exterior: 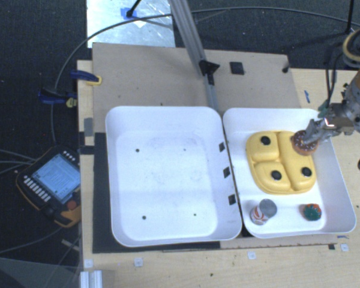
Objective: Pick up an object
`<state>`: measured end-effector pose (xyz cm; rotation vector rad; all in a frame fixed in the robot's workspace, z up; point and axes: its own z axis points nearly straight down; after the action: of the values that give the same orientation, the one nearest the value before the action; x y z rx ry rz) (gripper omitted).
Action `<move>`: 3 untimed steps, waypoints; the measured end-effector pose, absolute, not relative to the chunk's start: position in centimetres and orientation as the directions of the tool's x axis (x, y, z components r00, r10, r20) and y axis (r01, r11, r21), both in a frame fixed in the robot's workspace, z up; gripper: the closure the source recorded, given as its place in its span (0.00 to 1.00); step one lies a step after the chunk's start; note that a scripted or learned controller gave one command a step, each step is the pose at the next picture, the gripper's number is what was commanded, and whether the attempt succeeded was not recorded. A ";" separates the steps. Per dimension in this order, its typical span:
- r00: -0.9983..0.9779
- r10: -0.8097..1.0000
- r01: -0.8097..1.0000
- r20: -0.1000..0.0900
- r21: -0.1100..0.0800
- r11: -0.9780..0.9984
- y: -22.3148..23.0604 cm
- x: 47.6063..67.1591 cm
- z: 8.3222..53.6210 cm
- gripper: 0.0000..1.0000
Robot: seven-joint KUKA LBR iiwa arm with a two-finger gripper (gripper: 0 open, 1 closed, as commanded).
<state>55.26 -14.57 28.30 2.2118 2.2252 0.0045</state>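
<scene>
Two shallow white plastic bins sit side by side on a tan board, smooth with rounded corners and low flared rims. The left bin [162, 176] has a bare floor with only four small dark dots, so lots of open room there. The right bin [342, 212] holds a yellow lumpy block [279, 164], glossy and soft-edged, split into four rounded lobes with black dots on them; it fills the bin's middle and far part. Near its near edge lie a small grey-and-red round object [263, 211] on the left and a small green-and-red ball [312, 211] on the right, well apart from each other, each close to the bin's near rim. The gripper [309, 138] reaches in from the right over the far right lobe of the yellow block, just inside the right rim; a brownish ring-shaped object [301, 143] is at its tip, touching the block. Whether the fingers are apart or together cannot be told.
</scene>
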 end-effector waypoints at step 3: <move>-0.009 1.000 1.000 0.002 -0.001 0.009 0.7 53.0 26.0 1.00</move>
<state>52.97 0.65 26.02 2.2128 2.2324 0.0013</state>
